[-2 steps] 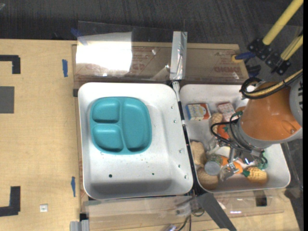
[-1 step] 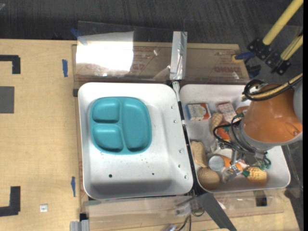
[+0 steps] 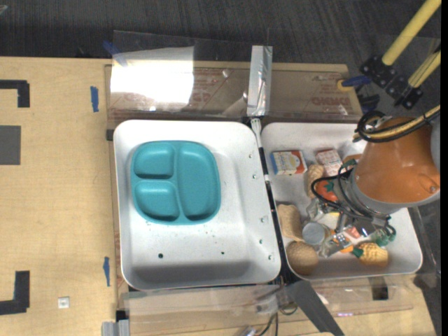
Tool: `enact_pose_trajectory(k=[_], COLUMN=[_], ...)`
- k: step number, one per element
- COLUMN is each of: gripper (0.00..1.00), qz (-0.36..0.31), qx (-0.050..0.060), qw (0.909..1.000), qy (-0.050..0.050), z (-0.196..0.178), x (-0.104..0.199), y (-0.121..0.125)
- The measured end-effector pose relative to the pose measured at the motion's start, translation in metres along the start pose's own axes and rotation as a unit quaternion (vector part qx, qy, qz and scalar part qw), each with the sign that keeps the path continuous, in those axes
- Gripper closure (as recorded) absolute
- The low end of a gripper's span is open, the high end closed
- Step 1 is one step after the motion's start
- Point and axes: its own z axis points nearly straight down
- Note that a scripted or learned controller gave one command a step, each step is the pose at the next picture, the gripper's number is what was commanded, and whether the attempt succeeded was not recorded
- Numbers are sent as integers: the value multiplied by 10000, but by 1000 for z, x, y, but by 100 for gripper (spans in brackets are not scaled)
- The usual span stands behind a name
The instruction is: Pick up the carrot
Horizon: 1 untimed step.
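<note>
End effector sits low in the right bin, beside the carrot for a pick; its state cannot be told.

The arm comes in from the right and reaches down over the right-hand bin. Its orange band fills the upper part of what is seen of it, a broad rounded collar, with the grey wrist just below it. Black and orange cables loop along the wrist's left side. The wrist points steeply downward, toward the bin's near half. The gripper hangs beneath it, low in the bin, tilted a little toward the left. Its body is largely hidden under the wrist, and the fingertips are too cluttered to make out.
</note>
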Motion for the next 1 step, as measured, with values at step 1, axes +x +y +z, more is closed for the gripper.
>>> enact_pose_trajectory(k=[1], gripper=[100], qz=[-376], qx=[-37], qw=[9992], qy=[94], z=[-31], x=[8], y=[-22])
